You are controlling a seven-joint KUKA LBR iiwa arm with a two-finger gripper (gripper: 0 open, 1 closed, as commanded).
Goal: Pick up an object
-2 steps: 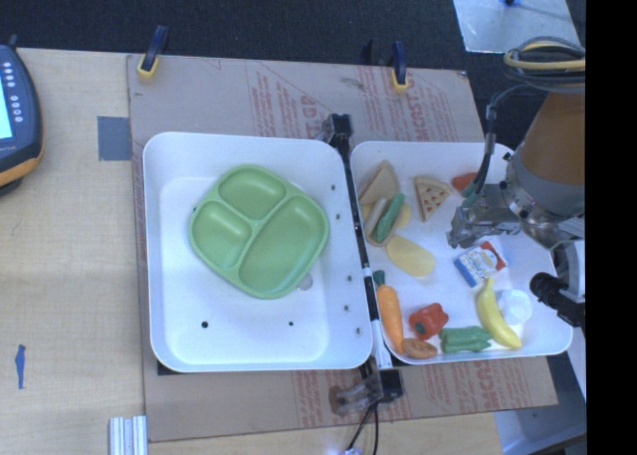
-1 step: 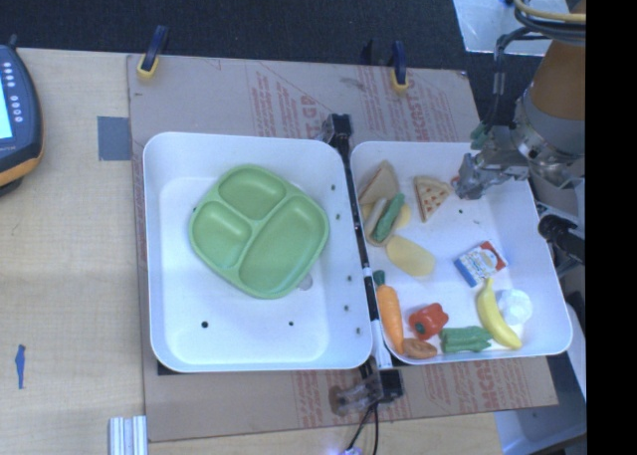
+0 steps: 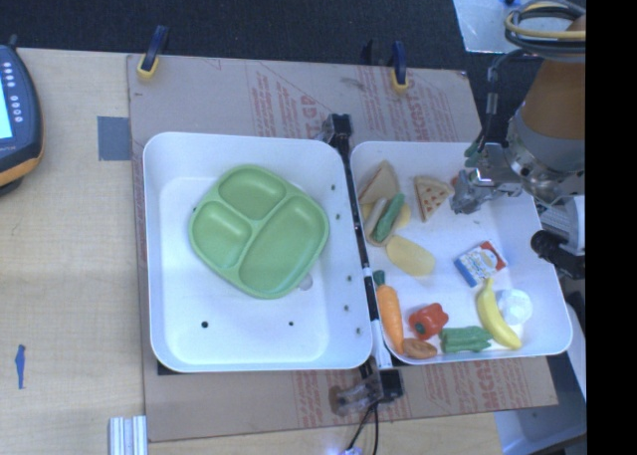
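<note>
1. Toys fill the right bin point(image 3: 553, 244): small play-food pieces, well spread. The left bin point(image 3: 159, 244) holds a green divided plate point(image 3: 261, 231).
2. The gripper point(image 3: 470, 194) sits over the upper part of the right bin, just right of a triangular pizza slice point(image 3: 430, 196). From where I stand I cannot tell how it is set, and I see nothing in its grasp.
3. The pizza slice is the nearest candidate. It looks like thin, stiff, light plastic lying flat, so I judge it hard to get under; pinching across its two long edges seems the best bet.
4. The yellow lemon-shaped piece point(image 3: 410, 256), nearer the bin's middle, looks rounded and smooth. I expect it to be light but prone to squirting out; gripping across its short width would suit it.
5. The banana point(image 3: 495, 314) lies at the lower right, touching a white lump I cannot identify. Its curve gives a narrow waist to take hold of, mid-length.
6. The carrot point(image 3: 390, 316) lies close along the bin's left wall, which I think leaves little room for a finger on that side.
7. The red pepper point(image 3: 429, 320) and a green piece point(image 3: 465, 340) sit close together near the bottom edge; crowding may spoil a clean pinch there.
8. None of it looks fragile or heavy.
</note>
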